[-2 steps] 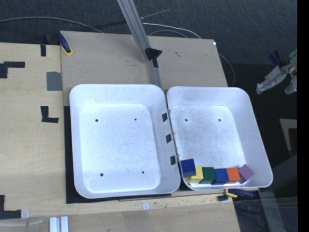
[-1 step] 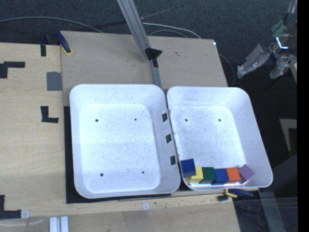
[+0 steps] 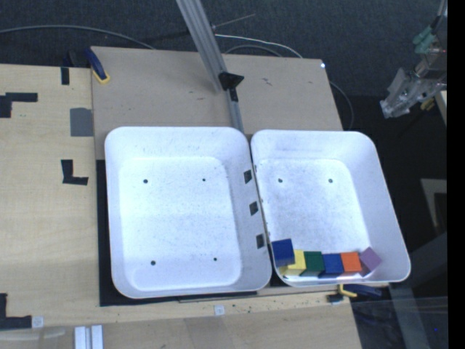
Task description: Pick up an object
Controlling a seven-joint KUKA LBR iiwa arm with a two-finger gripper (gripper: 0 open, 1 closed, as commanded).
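Hanging at the far right, well apart from both bins, the pincer (image 3: 407,99) sits beyond the bench edge over the dark floor; whether it is spread or pressed together cannot be told.

At the far left of the bench (image 3: 43,195) lies one blue and yellow clamp (image 3: 98,65). The left bin (image 3: 116,158) touches the right bin (image 3: 378,158), with three small black clips (image 3: 253,208) along the seam between them. One grey metal pole (image 3: 202,31) slants in from the far side toward that seam.

Six blocks lie in a row along the near wall of the right bin: one blue block (image 3: 282,251) at the left, then one yellow (image 3: 294,267), one green (image 3: 313,261), a second blue (image 3: 333,264), one orange (image 3: 351,262) and one purple (image 3: 370,258). A second clamp (image 3: 356,291) sits just near of that bin.
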